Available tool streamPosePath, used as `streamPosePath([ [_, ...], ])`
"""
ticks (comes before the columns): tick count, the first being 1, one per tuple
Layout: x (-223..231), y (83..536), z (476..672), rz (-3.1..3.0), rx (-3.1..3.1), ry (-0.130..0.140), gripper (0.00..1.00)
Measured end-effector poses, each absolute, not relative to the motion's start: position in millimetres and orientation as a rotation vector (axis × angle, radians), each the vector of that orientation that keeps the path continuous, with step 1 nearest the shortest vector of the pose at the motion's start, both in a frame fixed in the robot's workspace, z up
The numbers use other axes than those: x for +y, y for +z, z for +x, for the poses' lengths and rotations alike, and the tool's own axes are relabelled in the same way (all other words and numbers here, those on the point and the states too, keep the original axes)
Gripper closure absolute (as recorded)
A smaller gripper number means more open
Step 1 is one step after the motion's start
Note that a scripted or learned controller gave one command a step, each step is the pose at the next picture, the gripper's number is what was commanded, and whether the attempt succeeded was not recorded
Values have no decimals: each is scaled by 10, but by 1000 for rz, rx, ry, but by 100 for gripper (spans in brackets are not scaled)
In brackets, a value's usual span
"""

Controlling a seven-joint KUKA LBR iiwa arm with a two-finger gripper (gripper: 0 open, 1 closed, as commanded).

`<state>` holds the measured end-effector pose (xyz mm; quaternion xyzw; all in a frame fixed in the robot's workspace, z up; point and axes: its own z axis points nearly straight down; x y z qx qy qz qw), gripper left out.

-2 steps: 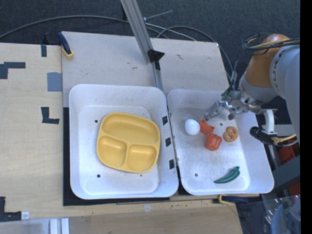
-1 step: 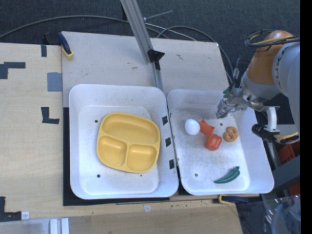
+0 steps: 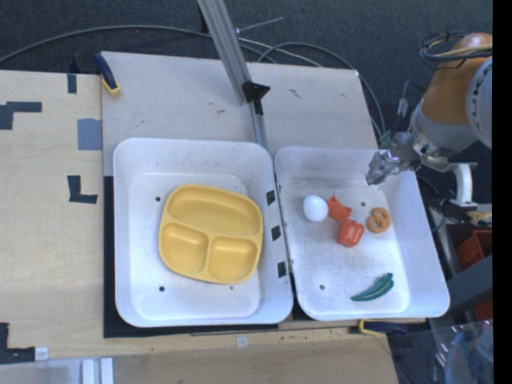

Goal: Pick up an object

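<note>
The right bin [image 3: 416, 238] holds a white egg [image 3: 315, 208], two red pepper pieces [image 3: 339, 210] [image 3: 350, 233], a small brown pretzel-like ring [image 3: 378, 220] and a green chili [image 3: 373, 287]. My gripper [image 3: 382, 169] hangs over the bin's upper right corner, above and to the right of the objects, apart from them. Nothing shows between its fingers.
The left bin [image 3: 128, 214] holds a yellow divided plate [image 3: 211, 234]. A slanted metal pole [image 3: 228, 38] stands behind the bins. The arm's orange and grey body [image 3: 456, 94] sits at the right edge, with cables around it.
</note>
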<state>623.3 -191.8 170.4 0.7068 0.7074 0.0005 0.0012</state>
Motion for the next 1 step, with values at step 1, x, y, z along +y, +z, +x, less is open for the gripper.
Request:
streamPosePath([
  [1, -1905, 2244, 6348, 2215, 2220, 4, 100],
])
